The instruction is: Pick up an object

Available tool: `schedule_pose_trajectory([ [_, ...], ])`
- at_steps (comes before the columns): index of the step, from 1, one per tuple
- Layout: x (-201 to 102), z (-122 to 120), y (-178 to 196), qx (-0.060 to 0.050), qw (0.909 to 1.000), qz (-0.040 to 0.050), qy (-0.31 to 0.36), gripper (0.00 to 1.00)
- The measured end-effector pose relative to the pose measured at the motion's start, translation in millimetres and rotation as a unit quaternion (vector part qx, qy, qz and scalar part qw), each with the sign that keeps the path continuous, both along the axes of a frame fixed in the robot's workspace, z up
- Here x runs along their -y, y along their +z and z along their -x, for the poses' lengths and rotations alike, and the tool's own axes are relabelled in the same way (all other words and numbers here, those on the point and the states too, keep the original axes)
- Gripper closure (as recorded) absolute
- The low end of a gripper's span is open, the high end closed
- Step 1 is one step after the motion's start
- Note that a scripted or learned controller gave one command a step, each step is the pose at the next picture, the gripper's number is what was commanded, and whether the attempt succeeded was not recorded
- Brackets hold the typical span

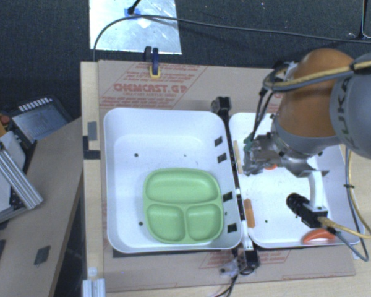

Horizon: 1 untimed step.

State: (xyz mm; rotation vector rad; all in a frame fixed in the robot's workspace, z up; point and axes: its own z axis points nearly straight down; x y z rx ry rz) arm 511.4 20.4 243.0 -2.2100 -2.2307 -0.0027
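The grey arm (334,113) with its orange band rises highest toward the camera and covers the far right part of the right-hand shallow white plastic bin (278,223). Its gripper (255,156) hangs low over the far left part of that bin, just beside the wall that meets the left-hand shallow white plastic bin (114,166). From this slant I cannot tell whether the gripper is spread or closed, and nothing can be made out in its grasp.

There are three things that could be picked. A slim orange stick (249,213) lies flat in the right bin, against its left wall and nearer than the gripper. An orange-red rounded piece (319,236) sits in the near right corner of the same bin, partly hidden. A pale green moulded plastic plate (182,206) with three compartments fills the near half of the left bin.

The stick looks like the closest target, and it is also the riskiest one, in my judgement. It hugs the wall, so a descent may land one jaw on the rim or on the black clips along the divide instead of the bin floor. It is also thin and lies flat, so a close could skate over it and come up with nothing. A slight miss sideways could push it tighter into the corner. The plate seems too broad to pinch anywhere but at its lip, where it may tip and slide out.
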Motion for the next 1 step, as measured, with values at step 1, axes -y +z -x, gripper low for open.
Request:
schedule_pose_trajectory([
  [1, -61.2, -11.9, -1.0, 0.001, 1.0, -0.0003, 0.001, 1.0],
])
